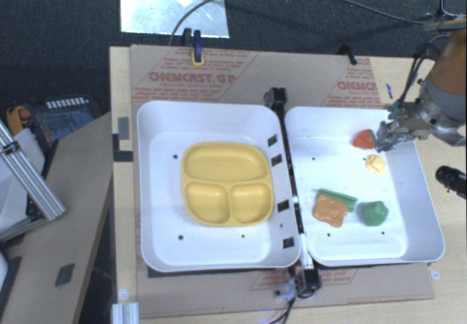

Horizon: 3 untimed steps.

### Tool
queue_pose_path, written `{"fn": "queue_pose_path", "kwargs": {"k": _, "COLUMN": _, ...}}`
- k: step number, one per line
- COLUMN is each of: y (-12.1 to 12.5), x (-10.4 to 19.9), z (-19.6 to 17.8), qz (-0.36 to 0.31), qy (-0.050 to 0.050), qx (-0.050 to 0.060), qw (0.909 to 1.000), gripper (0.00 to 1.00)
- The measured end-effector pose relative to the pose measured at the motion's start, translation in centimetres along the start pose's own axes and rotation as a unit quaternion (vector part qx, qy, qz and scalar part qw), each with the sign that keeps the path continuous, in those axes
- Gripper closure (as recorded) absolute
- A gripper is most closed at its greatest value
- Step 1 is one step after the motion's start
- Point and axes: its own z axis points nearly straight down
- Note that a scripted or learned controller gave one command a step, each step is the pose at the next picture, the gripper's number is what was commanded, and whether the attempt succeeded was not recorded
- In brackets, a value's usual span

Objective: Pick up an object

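1. At the upper right of the right bin [416,242] lies a small red-orange object [363,140], rounded and lumpy, resting on the bin floor near the far wall. Its outline is nearly as wide as it is deep, so no clear long axis or pointing direction can be read from it at this resolution.
2. Gripper [384,137] sits immediately to the right of that red-orange object, low over the bin floor. Whether it touches the object cannot be determined, and how wide the hand is set cannot be told from this view.
3. Just below the gripper, a small pale yellow object [375,163] rests on the floor, apart from the red-orange one.
4. Further toward the near side, a green bar [337,198] lies with its long axis running left-high to right-low, its lower edge meeting the top of an orange, toast-like square [330,210].
5. Right of that pair, a round green object [374,213] sits separately.
6. Arm [445,100], grey with an orange section, enters from the right edge above the bin's far right corner.
7. Left bin [153,162] holds a yellow divided plate [226,182] with three compartments, roughly centred.
8. Both bins rest side by side on a brown board [241,74], with a black clip strip [286,176] between them.
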Motion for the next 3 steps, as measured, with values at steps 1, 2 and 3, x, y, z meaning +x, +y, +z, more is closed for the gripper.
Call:
{"fn": "queue_pose_path", "kwargs": {"k": 1, "y": 1.4, "x": 4.2, "z": 0.2, "qz": 0.0, "qy": 0.0, "qx": 0.0, "qw": 1.0, "gripper": 1.0}}
{"fn": "queue_pose_path", "kwargs": {"k": 2, "y": 2.2, "x": 9.8, "z": 1.6, "qz": 0.0, "qy": 0.0, "qx": 0.001, "qw": 1.0, "gripper": 1.0}}
{"fn": "queue_pose_path", "kwargs": {"k": 3, "y": 3.2, "x": 15.1, "z": 0.7, "qz": 0.0, "qy": 0.001, "qx": 0.001, "qw": 1.0, "gripper": 1.0}}
